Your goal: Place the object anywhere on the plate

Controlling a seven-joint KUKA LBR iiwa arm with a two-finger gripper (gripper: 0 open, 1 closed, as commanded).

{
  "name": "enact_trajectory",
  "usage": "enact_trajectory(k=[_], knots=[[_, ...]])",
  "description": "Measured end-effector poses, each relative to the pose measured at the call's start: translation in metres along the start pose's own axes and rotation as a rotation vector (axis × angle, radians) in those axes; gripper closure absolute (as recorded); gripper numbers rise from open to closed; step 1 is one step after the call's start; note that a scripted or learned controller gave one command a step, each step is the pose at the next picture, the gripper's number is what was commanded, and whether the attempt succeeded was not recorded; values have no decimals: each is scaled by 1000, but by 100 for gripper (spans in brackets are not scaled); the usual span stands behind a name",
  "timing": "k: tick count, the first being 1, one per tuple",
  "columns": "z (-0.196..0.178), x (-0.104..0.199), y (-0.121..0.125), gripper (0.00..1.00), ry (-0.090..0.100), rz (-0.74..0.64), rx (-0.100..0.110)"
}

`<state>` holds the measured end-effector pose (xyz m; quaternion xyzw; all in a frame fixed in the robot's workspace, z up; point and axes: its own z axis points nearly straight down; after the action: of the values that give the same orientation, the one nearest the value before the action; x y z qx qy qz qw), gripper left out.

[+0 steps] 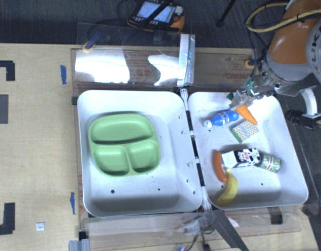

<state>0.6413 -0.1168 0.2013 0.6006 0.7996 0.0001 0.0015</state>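
We look down from one fixed camera above the bench (29,140), tilted so the far edge sits at the top of our view. We stand far enough back to take in both bins: the left bin (87,103) and the right bin (291,140). The arm (294,46) enters at our far right.

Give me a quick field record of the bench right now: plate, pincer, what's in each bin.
plate: green, three compartments, nothing on it, in the left bin
right bin: blue bottle, orange carrot-shaped piece, small checked packet, black-and-white carton, green can, sausage, banana
pincer: over the right bin's far edge, just above the carrot-shaped piece; finger state cannot be told
held object: none seen
task status: nothing placed on the plate yet
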Motion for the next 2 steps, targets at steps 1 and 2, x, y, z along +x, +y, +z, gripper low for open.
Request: enact_trajectory(k=[1, 2], knots=[[17, 58, -13, 100, 3, 32, 3], [16, 104, 18, 100, 1, -58, -1]])
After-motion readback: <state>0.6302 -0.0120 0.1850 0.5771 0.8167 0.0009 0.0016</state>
